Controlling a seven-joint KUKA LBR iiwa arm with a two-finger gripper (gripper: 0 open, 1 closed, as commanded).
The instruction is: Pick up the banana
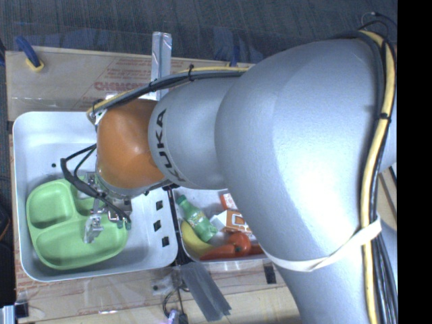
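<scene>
The banana (pixel 192 240) lies in the right bin (pixel 223 265), beside a green bottle (pixel 197 220) and a red item (pixel 226 250). In the left bin (pixel 40 130), the claw (pixel 94 229) hangs over a green divided tray (pixel 57 231); whether its fingers are open or closed cannot be determined. The grey arm (pixel 290 147) spans the surface (pixel 67 79) beyond.

a: colours in the left bin (pixel 40 130)?
b: white bin, lime green tray (pixel 57 231).
a: right side?
b: yellow banana (pixel 191 240), green bottle (pixel 198 219), red pepper (pixel 229 248), orange carton (pixel 236 219).
</scene>
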